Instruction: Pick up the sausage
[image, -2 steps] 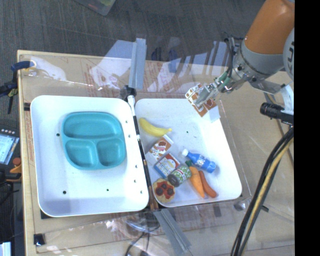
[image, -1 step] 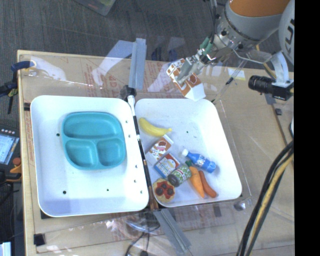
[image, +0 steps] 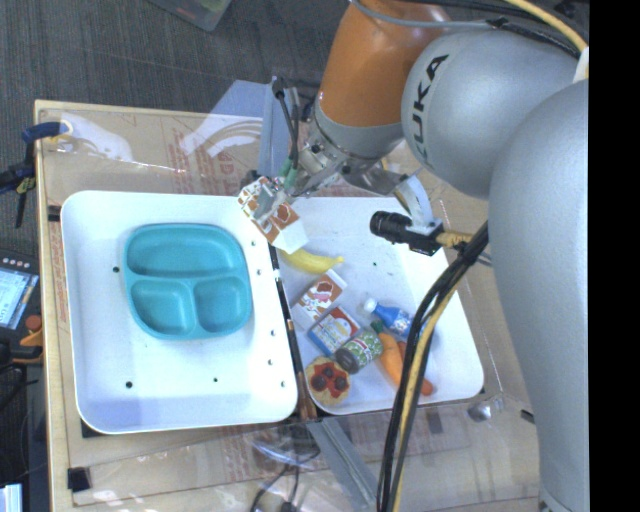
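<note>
An orange-red, sausage-like stick (image: 398, 364) lies in the near right corner of the right bin (image: 450, 310), partly under a black cable. My gripper (image: 272, 203) hangs over that bin's far left corner, well away from the stick. It is shut on a small red-brown and white packet (image: 266, 207), raised above the rim between the two bins. A white tag (image: 291, 238) dangles under the packet.
The right bin also holds a yellow banana (image: 312, 262), two red-and-white cartons (image: 322, 296), a dark can (image: 357, 353), a blue bottle (image: 393, 320) and a small plate of berries (image: 329, 381). A teal divided tray (image: 188, 278) fills the left bin (image: 90, 380).
</note>
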